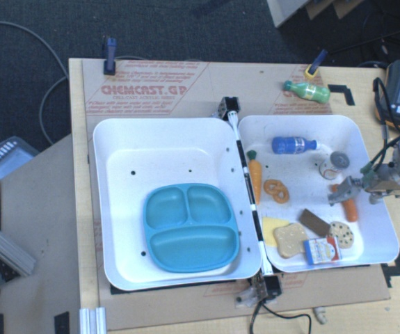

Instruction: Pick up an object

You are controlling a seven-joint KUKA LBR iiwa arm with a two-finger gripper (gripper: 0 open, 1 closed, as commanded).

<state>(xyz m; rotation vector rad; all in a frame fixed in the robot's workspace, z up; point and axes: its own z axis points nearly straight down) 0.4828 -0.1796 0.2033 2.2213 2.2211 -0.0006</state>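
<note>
We saw the gripper [344, 192] low in the right bin [373, 139], touching an orange piece [351, 209]; couldn't tell its grip state. Best approach, we judged: center over piece, avoid cookie [341, 234] nearby.

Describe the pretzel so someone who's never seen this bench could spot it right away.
Look in the right bin, the one crowded with small items. Near its left side, just right of the carrot that lies along the divider and below the blue bottle, lies the pretzel. It alone is a brown twisted loop with holes through it.
</note>
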